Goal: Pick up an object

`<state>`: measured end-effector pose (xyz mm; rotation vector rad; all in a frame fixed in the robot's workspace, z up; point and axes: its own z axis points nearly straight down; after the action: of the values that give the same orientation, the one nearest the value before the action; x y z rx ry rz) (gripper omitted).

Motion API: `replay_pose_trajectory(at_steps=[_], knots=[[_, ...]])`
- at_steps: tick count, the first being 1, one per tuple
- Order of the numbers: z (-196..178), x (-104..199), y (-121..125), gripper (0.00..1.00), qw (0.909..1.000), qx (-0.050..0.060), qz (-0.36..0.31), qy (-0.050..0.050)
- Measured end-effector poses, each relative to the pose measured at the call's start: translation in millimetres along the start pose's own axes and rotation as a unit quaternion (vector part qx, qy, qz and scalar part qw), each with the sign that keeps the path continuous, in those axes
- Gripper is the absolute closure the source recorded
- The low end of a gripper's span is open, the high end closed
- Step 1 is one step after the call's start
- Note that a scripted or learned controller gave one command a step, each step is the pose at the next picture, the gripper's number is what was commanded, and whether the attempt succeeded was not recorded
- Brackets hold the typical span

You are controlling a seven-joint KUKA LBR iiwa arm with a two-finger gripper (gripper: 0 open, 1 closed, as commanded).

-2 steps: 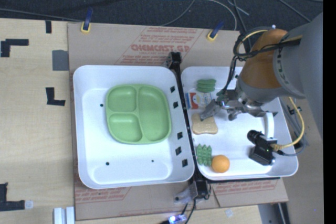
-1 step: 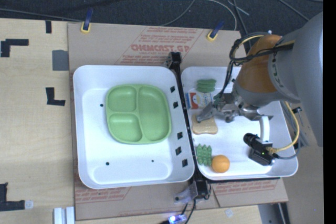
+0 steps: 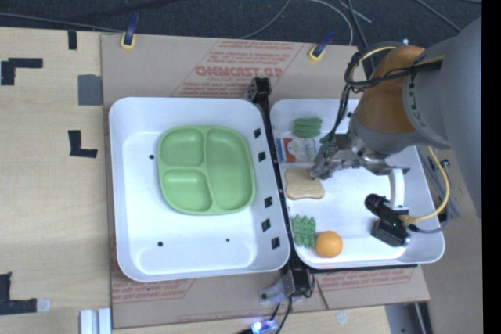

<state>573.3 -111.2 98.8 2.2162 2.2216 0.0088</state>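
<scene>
Red printing ran across the cardboard sheet (image 3: 227, 66) under the bins, at about twelve o'clock from the left bin (image 3: 125, 168). Its largest line seemed to begin "CHEMCAST", followed by letters too blurred to make out, and smaller red lines above and below it were illegible. More faint red print showed on the same sheet at six o'clock, below both bins, also unreadable. A small carton (image 3: 291, 148) in the right bin (image 3: 423, 246), at about ten o'clock in that bin, carried a red and blue label whose words could not be read.
</scene>
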Motion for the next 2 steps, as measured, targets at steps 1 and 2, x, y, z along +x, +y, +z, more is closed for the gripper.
replay_pose_trajectory(at_steps=[1, 2], knots=[[-43, -4, 1, 1.0, 1.0, 0.003, 0.001, -0.001], [-103, -10, -2, 1.0, 1.0, 0.001, 0.001, -0.001]])
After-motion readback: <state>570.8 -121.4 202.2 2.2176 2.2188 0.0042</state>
